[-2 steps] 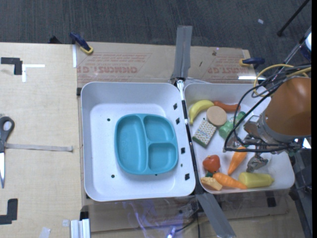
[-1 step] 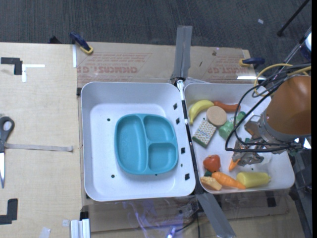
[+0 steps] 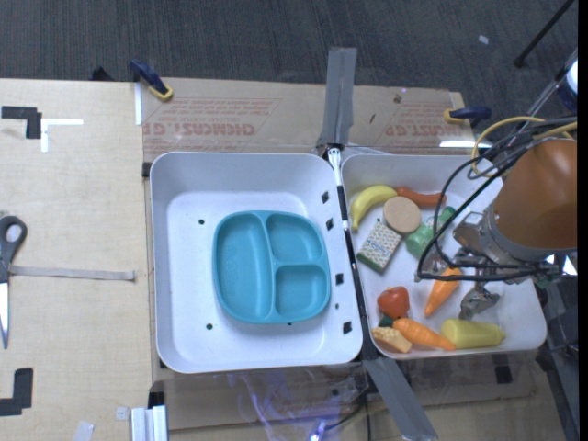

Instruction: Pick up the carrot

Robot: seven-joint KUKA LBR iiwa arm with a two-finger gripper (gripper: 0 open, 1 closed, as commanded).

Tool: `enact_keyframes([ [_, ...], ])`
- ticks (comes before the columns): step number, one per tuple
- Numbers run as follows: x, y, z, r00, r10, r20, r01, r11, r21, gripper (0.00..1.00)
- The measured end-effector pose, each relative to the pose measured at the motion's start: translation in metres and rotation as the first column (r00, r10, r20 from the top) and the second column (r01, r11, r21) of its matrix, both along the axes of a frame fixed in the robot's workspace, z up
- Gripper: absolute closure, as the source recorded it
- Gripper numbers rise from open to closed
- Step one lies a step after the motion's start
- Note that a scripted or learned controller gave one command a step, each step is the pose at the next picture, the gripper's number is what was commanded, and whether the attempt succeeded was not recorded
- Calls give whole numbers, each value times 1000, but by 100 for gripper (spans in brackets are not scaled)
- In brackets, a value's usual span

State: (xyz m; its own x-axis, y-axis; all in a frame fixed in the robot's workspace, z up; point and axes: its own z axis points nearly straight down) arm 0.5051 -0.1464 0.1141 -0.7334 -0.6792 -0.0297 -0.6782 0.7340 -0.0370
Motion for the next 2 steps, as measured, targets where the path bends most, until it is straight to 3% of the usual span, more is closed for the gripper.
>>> enact_keyframes([
  [1,2,2,10,1000,4,4,-4,1000,0,100],
  [2,2,2,10,1000,3,3,-3,1000,0,0],
])
